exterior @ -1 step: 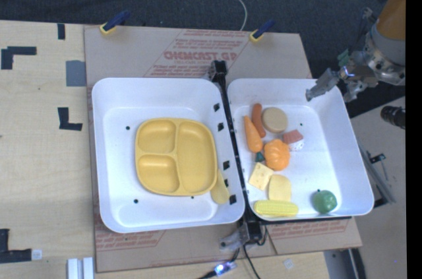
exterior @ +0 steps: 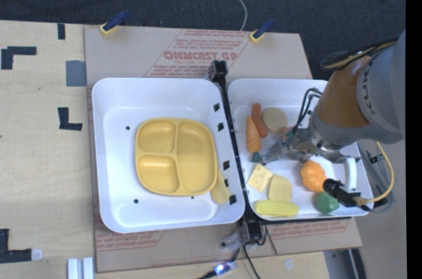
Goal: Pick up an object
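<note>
My gripper (exterior: 273, 152) is down in the right bin (exterior: 300, 88), reaching in from the right side with my orange-banded wrist behind it. Its thin grey fingers (exterior: 265, 156) point toward the divider between the two bins, and I see no object caught between them.

Everything I could pick sits close around my gripper. Just past the fingertips, toward the divider, lies an orange carrot (exterior: 252, 133), with a darker red-brown sausage (exterior: 259, 120) beside it on the far side. A round beige biscuit (exterior: 274, 119) rests just beyond my gripper, toward the back wall of the bin. On the near side, just below my fingers, is a pale yellow cheese wedge (exterior: 260, 177), and touching it a second pale yellow piece (exterior: 280, 188). Nearer still, against the front wall, lies a yellow corn cob (exterior: 276, 208). Back under my wrist sits an orange fruit (exterior: 312, 175), and a green round piece (exterior: 325, 203) lies near the front right corner.

Across the divider from my gripper, the left bin (exterior: 109, 139) holds a yellow divided plate (exterior: 177, 156) with three compartments, and a small yellow piece (exterior: 219, 192) lies at the plate's near corner, close to the divider.
</note>
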`<act>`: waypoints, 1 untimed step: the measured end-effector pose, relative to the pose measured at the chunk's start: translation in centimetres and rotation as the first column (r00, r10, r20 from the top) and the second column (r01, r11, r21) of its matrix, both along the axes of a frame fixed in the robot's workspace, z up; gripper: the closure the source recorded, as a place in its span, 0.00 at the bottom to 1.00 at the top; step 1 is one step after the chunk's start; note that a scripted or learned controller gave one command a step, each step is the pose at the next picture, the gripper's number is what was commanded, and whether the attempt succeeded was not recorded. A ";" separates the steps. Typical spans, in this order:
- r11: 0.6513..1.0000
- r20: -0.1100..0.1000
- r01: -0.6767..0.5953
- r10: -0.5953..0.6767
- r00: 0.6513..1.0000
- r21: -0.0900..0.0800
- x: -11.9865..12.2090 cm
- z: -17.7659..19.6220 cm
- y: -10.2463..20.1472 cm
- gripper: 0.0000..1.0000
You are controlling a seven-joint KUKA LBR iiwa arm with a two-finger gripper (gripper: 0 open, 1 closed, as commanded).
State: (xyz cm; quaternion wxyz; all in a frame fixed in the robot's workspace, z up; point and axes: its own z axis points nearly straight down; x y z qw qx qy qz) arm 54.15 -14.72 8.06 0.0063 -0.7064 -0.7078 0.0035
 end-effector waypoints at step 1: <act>1.000 0.018 -0.004 0.004 1.000 -0.005 8.0 0.4 1.9 0.00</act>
